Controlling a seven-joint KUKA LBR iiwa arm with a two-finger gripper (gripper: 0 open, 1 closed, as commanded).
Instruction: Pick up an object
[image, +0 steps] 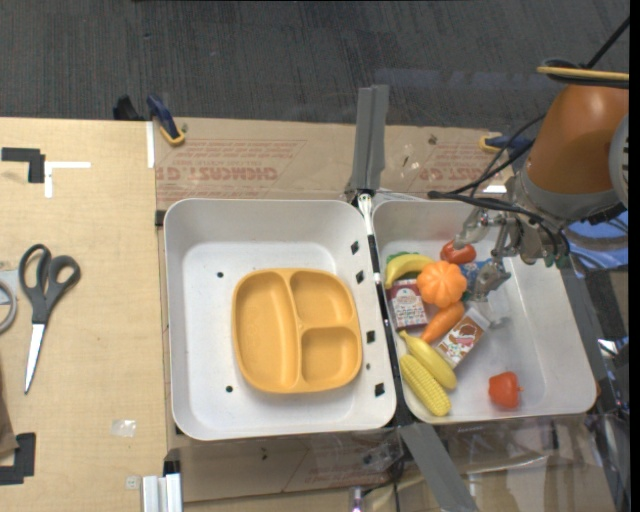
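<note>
Above the right bin, the gripper is held low over the heap of toy food, its metal fingers seen slightly parted with nothing gripped between them. Just beside it lie a small red piece and the orange pumpkin, with a carrot, a banana and two corn cobs packed close. A red pepper lies well apart, judged the easier target. A straight descent centred on one item is advised, so neighbours are not nudged. A yellow tray is seen in the left bin.
</note>
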